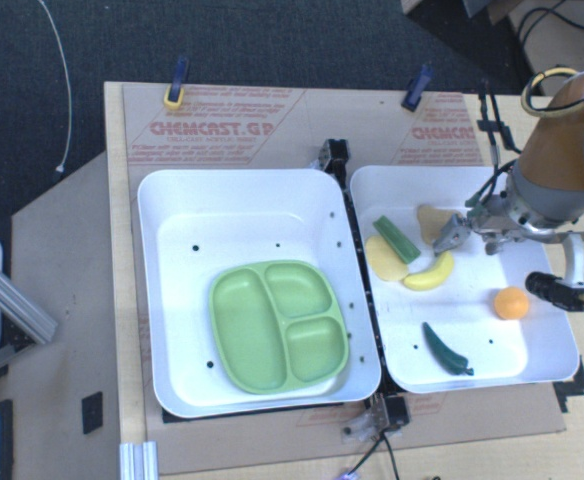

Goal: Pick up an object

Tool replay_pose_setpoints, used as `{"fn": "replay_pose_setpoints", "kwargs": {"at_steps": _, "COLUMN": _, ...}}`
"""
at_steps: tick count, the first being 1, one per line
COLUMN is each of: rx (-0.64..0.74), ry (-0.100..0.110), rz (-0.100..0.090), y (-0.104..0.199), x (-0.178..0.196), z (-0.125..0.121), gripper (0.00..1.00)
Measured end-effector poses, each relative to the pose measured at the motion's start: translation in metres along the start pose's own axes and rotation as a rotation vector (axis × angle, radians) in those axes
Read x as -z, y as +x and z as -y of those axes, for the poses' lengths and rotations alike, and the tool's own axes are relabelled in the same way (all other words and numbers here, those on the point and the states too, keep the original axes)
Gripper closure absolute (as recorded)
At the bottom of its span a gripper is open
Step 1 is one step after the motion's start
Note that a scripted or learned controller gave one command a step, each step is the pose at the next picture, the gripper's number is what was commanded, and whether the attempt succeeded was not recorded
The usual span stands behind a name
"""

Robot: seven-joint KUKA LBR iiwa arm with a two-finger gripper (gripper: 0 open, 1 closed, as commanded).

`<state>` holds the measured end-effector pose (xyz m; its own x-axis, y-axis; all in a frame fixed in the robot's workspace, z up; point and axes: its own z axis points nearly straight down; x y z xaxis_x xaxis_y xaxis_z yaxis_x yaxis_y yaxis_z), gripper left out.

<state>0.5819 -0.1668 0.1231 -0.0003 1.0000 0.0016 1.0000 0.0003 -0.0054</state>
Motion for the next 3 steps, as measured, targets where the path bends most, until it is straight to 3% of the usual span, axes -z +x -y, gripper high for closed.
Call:
{"fn": "replay_pose_setpoints", "kwargs": {"at_steps": 1, "rx": 0.000, "ry": 0.000, "rz": 0.000, "y": 0.001, "x": -0.041, "z": 0.001, "gripper": 0.00}}
{"fn": "replay_pose_setpoints", "kwargs": {"at_steps": 2, "rx": -0.001, "ry": -0.006, "rz": 0.002, "y": 0.000, "x": -0.028, "z": -0.001, "gripper": 1.00}}
{"fn": "replay_pose_setpoints", "kwargs": {"at_steps": 3, "rx": 0.001, "ry": -0.012, "rz": 0.004, "y": 0.001, "x": 0.032, "z": -0.011, "gripper": 1.00}}
